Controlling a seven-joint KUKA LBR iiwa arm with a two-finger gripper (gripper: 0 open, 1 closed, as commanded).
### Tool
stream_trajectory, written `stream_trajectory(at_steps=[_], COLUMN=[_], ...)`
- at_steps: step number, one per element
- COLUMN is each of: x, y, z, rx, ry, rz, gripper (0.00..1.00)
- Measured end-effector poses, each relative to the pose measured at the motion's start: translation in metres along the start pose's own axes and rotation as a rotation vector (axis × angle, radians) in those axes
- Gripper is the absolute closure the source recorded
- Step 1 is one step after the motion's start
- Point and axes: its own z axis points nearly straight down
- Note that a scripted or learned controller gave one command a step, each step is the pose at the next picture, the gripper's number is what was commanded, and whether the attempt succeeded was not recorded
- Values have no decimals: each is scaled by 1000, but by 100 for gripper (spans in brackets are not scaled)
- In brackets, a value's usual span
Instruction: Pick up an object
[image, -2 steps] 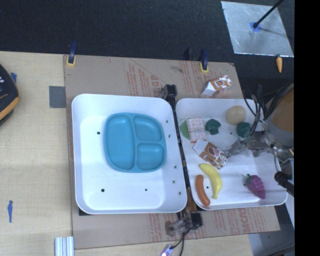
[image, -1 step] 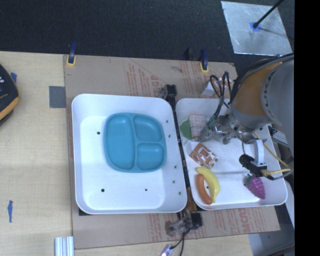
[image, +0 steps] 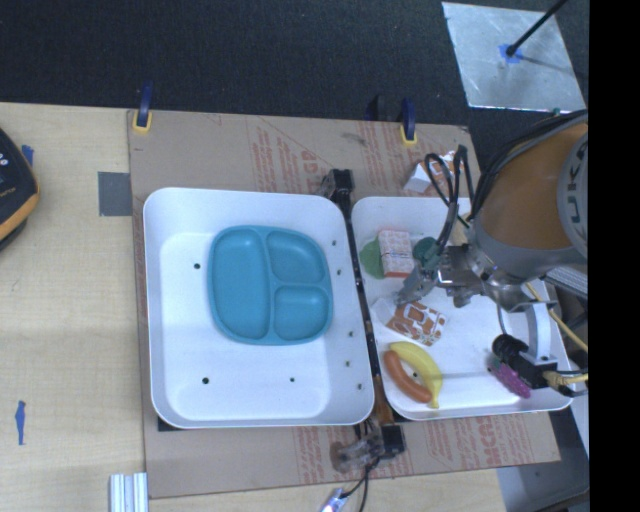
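The gripper (image: 418, 285) hung low over the right bin (image: 470, 395) at the frame's right, just above a small patterned packet (image: 415, 321); how far its jaws stood apart could not be told. A banana (image: 424, 362) and hot dog (image: 408, 379) lay lower down, and a blue divided plate (image: 268, 284) sat in the left bin (image: 175, 390)

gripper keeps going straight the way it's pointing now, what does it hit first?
Most likely the red-and-white patterned packet: the gripper points down-left into the right bin, with that packet just below its tip. Depth is unclear from this slanted view, so it might miss it and meet the bin floor.
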Motion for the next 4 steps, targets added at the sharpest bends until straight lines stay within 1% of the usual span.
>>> stream_trajectory(at_steps=[1,2,3,4], x=[-35,-51,-52,-52], y=[37,-18,-18,-18], z=[90,101,91,91], rx=[-1,2,3,3], ry=[-1,-1,-2,-2], rz=[2,1,-3,-2], gripper=[0,0,100,0])
